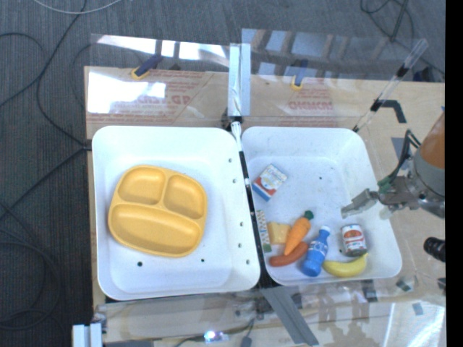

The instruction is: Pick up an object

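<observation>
Bench (108,100) carries two shallow white bins side by side, the left bin (123,139) and the right bin (325,139), their inner walls touching along the centre line. Left bin holds one item: a yellow divided tray (158,210) with three compartments, lying flat near the middle. The arm (438,154), grey with an orange band, enters over the right bin's right rim; its gripper (359,203) sits above bare floor near that rim, at a slant. One grey finger is visible pointing toward the bin's interior, with nothing seen between the fingers; how far they are parted cannot be told from this angle. All candidate objects lie in the right bin, clustered along its near edge: a banana (345,267) at the near right corner; a carrot (296,236) lying diagonally, green top upward in the view; a blue bottle with white cap (315,254) just beside the carrot; a small can with a red label (352,239) just above the banana and nearest the gripper; a yellow wedge resembling cheese (278,233) against the inner wall. A small carton, white, red and blue (269,181), lies apart, further up. Assessment: no object is lifted; every item rests on the bin floor. The pick is not yet made; approach, closure and lift all remain
</observation>
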{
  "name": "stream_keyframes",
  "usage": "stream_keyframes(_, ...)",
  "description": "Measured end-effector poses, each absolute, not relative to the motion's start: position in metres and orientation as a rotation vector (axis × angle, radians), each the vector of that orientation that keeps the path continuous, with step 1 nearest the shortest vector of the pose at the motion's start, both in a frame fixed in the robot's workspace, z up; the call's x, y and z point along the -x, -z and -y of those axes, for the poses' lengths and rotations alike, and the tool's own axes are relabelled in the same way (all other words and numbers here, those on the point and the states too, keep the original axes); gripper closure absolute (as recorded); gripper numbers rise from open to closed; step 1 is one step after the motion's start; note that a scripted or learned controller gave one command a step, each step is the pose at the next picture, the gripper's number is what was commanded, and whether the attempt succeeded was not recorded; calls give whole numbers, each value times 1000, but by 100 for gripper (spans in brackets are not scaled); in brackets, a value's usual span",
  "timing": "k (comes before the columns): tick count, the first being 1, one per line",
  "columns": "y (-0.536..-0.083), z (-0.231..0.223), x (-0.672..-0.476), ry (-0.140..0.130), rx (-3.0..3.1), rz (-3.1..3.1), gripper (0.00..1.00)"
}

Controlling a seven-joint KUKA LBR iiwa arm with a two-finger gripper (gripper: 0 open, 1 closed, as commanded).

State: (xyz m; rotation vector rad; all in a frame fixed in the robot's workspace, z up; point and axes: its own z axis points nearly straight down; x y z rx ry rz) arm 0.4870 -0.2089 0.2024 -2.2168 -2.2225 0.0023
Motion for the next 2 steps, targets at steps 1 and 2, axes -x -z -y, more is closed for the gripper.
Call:
stream_keyframes(1, -114, 186, -485, 0, 2145, 2294, 0)
stream_keyframes(2, -94, 175, -487, 1, 1981, 2462, 0)
